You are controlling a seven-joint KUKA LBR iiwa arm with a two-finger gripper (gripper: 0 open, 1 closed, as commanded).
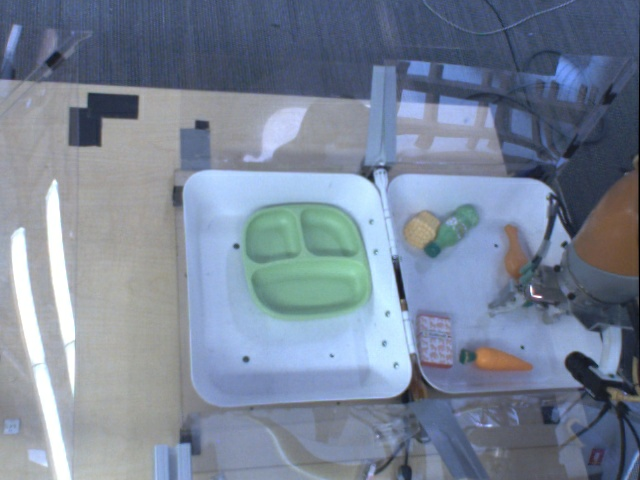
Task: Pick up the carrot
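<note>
The carrot (496, 360), orange with a green top at its left end, lies flat near the front edge of the right bin (455, 293). My gripper (525, 296) hangs over the right part of that bin, a little behind the carrot and apart from it. It looks open, with nothing between its fingers. The grey arm with its orange band (608, 236) comes in from the right edge.
In the right bin lie a small orange piece (514, 251) just behind the gripper, a green bottle (453, 229), a yellow corn piece (421, 230) and a red-patterned packet (434, 339) left of the carrot. The left bin (215, 358) holds a green divided tray (304, 260).
</note>
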